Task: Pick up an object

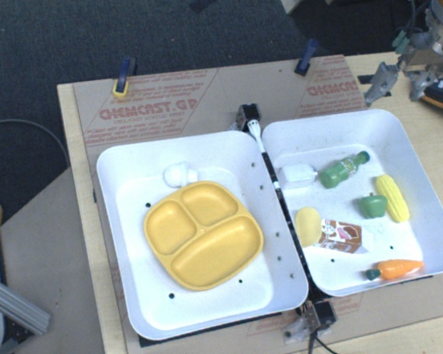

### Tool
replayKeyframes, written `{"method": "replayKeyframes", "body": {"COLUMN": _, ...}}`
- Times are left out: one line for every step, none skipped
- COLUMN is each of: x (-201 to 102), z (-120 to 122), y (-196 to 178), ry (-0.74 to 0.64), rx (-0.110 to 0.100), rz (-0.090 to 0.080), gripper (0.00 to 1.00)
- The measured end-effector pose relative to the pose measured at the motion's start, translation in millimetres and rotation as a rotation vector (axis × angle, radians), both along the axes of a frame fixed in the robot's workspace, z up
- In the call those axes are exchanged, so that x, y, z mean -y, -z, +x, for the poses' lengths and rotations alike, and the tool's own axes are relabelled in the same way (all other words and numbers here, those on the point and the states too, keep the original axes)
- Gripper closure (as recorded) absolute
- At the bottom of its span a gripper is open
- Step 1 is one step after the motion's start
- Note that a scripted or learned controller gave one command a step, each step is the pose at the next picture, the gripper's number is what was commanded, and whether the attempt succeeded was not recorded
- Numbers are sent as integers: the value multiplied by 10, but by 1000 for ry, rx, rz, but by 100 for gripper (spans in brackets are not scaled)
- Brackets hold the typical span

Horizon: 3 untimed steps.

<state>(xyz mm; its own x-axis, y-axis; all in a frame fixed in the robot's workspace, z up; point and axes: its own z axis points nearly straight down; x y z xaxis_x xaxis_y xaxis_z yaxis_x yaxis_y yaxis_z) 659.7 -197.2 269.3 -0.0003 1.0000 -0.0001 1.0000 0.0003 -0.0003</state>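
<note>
The green bottle (342, 170) lies on its side in the right bin (428, 210), up beside the white block (298, 174) and apart from the corn (392, 197). The gripper (421, 65) hangs beyond the bin's far corner; whether it's apart or together, I can't tell. I'd come straight down across the bottle's body.

— What do you have in the left white bin (130, 249)?
— You've got a yellow three-compartment plastic plate (203, 234), with a small white lump (179, 174) just beyond it.
— And your right white bin (425, 186)?
— A green toy bottle (342, 169), a yellow corn cob (392, 197) touching a green pepper (373, 205), and an orange carrot (395, 269) near the front rim.
</note>
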Motion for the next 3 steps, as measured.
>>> {"method": "replayKeyframes", "body": {"x": -729, "z": -198, "y": 1543, "ry": 1, "rx": 20, "rz": -6, "gripper": 0}}
{"method": "replayKeyframes", "body": {"x": -1504, "z": -945, "y": 798, "ry": -6, "rx": -1, "rz": 4, "gripper": 0}}
{"method": "replayKeyframes", "body": {"x": -2128, "z": -1672, "y": -1074, "ry": -8, "rx": 19, "rz": 5, "gripper": 0}}
